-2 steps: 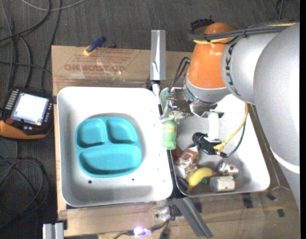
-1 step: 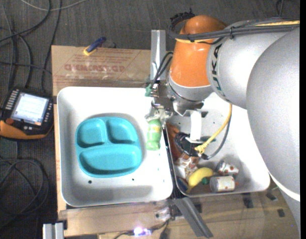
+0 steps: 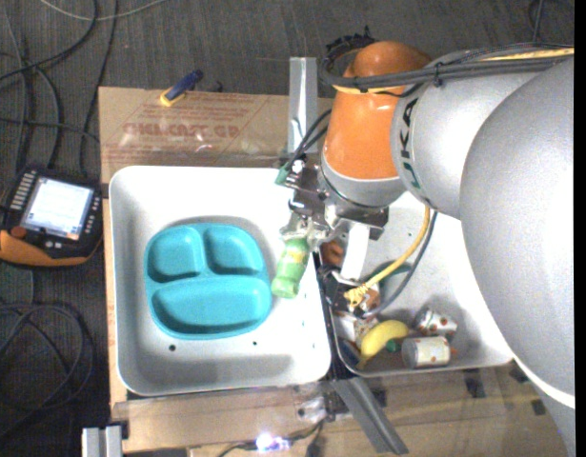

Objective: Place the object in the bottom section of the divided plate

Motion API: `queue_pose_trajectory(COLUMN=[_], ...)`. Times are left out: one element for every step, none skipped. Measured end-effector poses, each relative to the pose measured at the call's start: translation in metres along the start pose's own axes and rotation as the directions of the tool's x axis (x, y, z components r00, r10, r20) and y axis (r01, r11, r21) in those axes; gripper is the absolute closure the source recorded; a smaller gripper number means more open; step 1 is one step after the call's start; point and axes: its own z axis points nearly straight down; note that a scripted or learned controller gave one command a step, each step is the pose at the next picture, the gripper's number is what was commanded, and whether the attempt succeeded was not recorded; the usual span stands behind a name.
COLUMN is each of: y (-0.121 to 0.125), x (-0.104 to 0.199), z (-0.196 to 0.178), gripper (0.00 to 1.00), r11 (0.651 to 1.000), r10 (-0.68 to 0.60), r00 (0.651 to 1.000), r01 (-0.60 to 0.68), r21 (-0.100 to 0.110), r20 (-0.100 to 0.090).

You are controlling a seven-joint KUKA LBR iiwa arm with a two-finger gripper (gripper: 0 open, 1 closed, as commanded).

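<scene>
Claw (image 3: 307, 231) grips green bottle (image 3: 291, 268) just right of blue plate (image 3: 210, 279), above left bin (image 3: 126, 293).

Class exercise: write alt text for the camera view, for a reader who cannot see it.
A grey and orange robot arm's gripper hangs over the left white bin, a green object just below it beside a blue divided plate. The right bin holds a banana and small items.
</scene>
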Motion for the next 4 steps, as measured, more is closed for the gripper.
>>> queue_pose_trajectory(y=[0.001,0.001,0.001,-0.047], x=[0.06,0.06,0.06,0.089], z=[-0.011,-0.011,-0.018,0.014], gripper=[1.0,0.0,1.0,1.0], r11=[0.997,0.997,0.997,0.949], r10=[-0.075,-0.075,-0.077,-0.316], r00=[0.997,0.997,0.997,0.949], r01=[0.075,0.075,0.077,0.316], r21=[-0.002,-0.002,0.001,0.001], r20=[0.002,0.003,0.006,0.001])
